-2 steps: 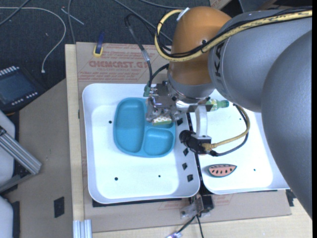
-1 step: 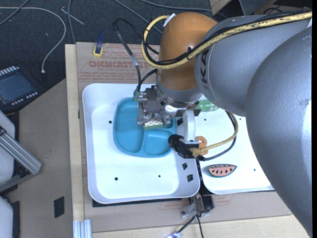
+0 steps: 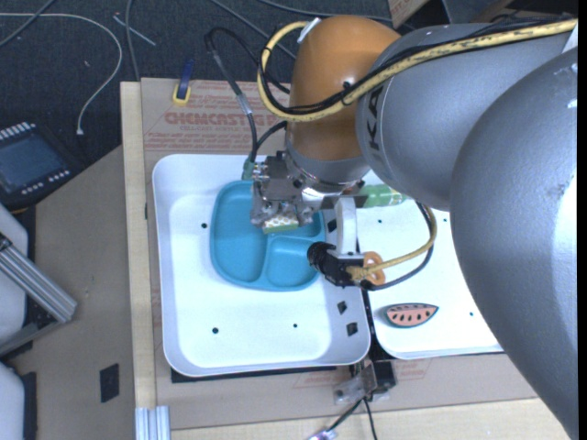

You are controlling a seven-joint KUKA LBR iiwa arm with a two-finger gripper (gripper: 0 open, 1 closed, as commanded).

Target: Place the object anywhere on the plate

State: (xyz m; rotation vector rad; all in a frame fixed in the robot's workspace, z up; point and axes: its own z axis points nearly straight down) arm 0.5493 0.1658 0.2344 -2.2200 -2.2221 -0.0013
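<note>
Bench edge: a tan bench [image 3: 238,401] runs nearest the camera, below the blue plate, with a small metal connector [image 3: 365,381] and its wire at the front lip.
Watermelon slice: a toy slice [image 3: 411,314], pink with dark seeds, lies flat in the right bin [image 3: 459,333], to the right of the plate and a little nearer, well apart from it.
Left bin: the white bin [image 3: 248,337] holds the plate; its bare floor spreads out on the near side of the plate.
Blue plate: a divided blue plate [image 3: 234,241] sits on the far half of the left bin, its near right section partly under the arm's black fitting [image 3: 330,264].
Gripper: the gripper [image 3: 280,211] hangs directly over the plate's right half, close above its dividing ridge; how wide it stands cannot be told from this angle.
Pale patch: a small yellowish-white patch [image 3: 281,222] shows at the gripper's lower end, over the plate; whether it is a held object or part of the tool cannot be told.
Green item: a green thing [image 3: 383,195] lies right of the plate, mostly hidden by the arm [image 3: 477,136].
Cardboard: a printed sheet [image 3: 211,113] lies beyond the plate, under the bins.
Cables: loose white cables [image 3: 101,26] trail over the dark floor farthest off.
</note>
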